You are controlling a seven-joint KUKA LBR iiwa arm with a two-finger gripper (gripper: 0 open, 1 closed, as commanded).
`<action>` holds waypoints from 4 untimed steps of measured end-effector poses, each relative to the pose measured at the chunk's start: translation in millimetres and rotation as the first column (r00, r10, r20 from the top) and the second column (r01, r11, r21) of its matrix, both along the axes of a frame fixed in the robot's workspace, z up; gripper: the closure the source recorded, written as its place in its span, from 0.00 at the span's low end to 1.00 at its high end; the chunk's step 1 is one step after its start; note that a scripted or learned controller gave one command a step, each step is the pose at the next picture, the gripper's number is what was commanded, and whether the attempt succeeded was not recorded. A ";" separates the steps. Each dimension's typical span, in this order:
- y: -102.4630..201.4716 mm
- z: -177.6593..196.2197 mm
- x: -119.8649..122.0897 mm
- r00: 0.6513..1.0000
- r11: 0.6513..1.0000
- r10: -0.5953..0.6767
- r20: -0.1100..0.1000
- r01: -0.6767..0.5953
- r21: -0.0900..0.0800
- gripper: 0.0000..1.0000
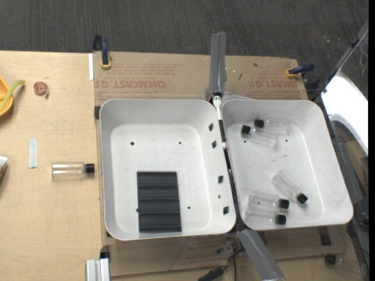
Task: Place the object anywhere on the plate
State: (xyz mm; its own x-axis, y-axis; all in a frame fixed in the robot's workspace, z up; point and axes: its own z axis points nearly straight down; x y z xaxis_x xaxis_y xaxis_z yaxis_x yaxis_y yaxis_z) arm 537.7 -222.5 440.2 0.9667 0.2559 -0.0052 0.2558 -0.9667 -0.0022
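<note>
On the worktop (47,215) before you, two shallow white bins sit side by side on a sheet of brown cardboard (146,78), their inner edges touching. The left bin (111,157) holds a black ribbed rectangular plate (158,202), which lies flat near the front wall, with nothing on it.

The right bin (319,157) holds the objects to be moved, several small clear vials with black caps, all lying on their sides. Two vials (266,134) lie close together toward the back left of that bin. A single vial (288,186) lies at a slant near the middle front. Two more (261,209) lie one beside the other close to the front left corner. None of them is in the left bin or touching the plate.

You cannot tell from this view whether the claw is released or clenched.

On the bare wood to the left of the bins you will find a clear bottle (70,169) with a black cap lying on its side. A small white strip (33,154) is near it, and a small reddish disc (40,88) lies farther back. An orange and yellow item (4,95) is cut off by the left edge. A blue clamp (99,48) grips the cardboard at its back left corner, and another (299,70) grips it at the back right.
</note>
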 end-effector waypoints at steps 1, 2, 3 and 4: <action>38.3 -2.3 62.6 1.000 1.000 -0.026 0.000 0.026 -0.001 0.00; 0.0 -0.1 -10.8 0.998 0.998 -0.058 0.000 0.058 -0.001 0.00; 167.2 -33.0 37.6 1.000 1.000 -0.019 0.002 0.019 -0.002 0.00; 32.6 -0.5 13.5 0.999 0.999 -0.055 -0.001 0.055 -0.002 0.00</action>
